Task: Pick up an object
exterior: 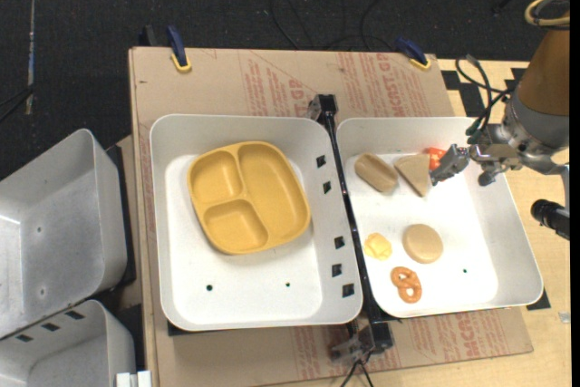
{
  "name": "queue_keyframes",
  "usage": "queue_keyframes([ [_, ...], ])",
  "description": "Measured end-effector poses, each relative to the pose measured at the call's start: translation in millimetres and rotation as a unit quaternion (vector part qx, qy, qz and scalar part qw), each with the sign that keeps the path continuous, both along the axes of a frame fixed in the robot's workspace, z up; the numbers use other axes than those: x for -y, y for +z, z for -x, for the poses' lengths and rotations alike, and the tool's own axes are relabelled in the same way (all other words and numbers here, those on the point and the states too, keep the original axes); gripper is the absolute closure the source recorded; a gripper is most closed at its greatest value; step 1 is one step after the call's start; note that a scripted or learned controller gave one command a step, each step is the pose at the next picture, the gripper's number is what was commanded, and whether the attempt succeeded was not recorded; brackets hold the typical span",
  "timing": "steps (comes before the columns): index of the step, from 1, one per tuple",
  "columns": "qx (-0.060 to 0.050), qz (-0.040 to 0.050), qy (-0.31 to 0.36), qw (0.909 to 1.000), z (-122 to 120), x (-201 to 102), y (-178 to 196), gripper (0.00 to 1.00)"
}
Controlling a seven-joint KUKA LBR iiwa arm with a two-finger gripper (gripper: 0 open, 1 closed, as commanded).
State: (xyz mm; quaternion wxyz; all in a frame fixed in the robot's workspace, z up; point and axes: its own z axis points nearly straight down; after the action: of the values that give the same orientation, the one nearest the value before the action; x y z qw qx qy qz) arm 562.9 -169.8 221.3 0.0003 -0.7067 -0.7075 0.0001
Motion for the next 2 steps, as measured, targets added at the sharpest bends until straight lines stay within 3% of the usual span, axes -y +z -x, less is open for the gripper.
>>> queue_keyframes([
  [2, -0.002, -0.0005, -0.001, 1.0, 6, -4, -128, 0.0],
])
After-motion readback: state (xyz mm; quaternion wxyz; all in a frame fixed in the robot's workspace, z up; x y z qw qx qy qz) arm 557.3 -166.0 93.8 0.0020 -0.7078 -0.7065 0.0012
